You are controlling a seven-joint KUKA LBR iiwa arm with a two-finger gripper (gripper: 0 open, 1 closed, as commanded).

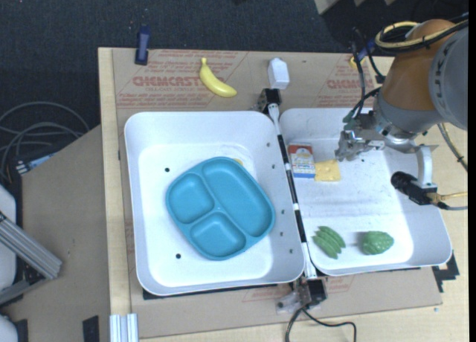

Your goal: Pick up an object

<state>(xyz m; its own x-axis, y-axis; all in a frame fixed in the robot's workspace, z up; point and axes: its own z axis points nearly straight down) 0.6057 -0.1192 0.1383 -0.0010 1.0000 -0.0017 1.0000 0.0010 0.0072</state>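
The right bin (416,255) holds a small red and white carton (300,160), a yellow block (328,172), a green pea pod (329,241) and a green leafy lump (377,242). My gripper (349,147) hangs low over the back of this bin, just right of the yellow block and slightly behind it. The arm's grey and orange wrist (413,80) rises behind it.
The left bin (149,184) carries a blue divided plate (218,207). Behind the bins on the cardboard lie a yellow banana (216,81), a small white object (279,73) and a blue item (142,44). Cables trail along the right bin's right side.
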